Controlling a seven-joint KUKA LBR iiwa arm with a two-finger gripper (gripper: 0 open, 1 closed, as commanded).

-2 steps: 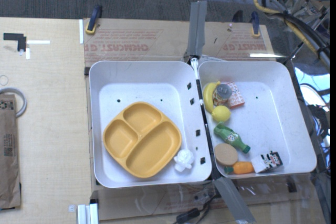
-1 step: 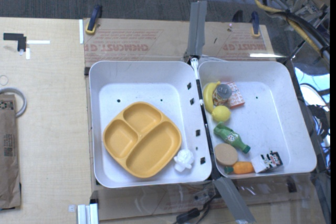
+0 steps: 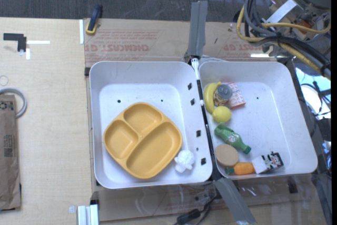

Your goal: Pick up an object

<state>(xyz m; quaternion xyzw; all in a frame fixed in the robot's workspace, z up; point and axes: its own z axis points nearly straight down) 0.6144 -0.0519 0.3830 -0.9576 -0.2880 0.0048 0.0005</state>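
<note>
- Camera view, the arm: only its orange band and a bundle of cables show at the top right corner, above and behind the right bin (image 3: 295,113). Whether the gripper is spread or pressed together I cannot tell from here, so the pick looks not yet begun.
- Camera view, right bin: the candidates cluster along its left wall. A banana (image 3: 209,96) curves against that wall, with a small grey-capped item on a red-and-white packet (image 3: 234,96) just beside it and a lemon (image 3: 221,114) touching the banana's lower end.
- Lower down lie a green bottle (image 3: 232,138) on a slant, a tan round disc (image 3: 227,155), an orange carrot-like piece (image 3: 243,168) and a small black-and-white object (image 3: 271,161) near the front wall.
- Camera view, left bin (image 3: 105,81): a yellow divided plate (image 3: 142,139) fills its middle, and a small white crumpled thing (image 3: 184,161) sits at the plate's lower right edge.
- Doing it well, as I judge it: the green bottle is the best target, since it has bare floor on its right side and a narrow body to close across.
- Come straight down, with the jaws set across the bottle's width, not along it.
- Avoid the banana and lemon: they crowd the wall and leave one finger no room.
- The plate is too wide and flat to pinch from above.
</note>
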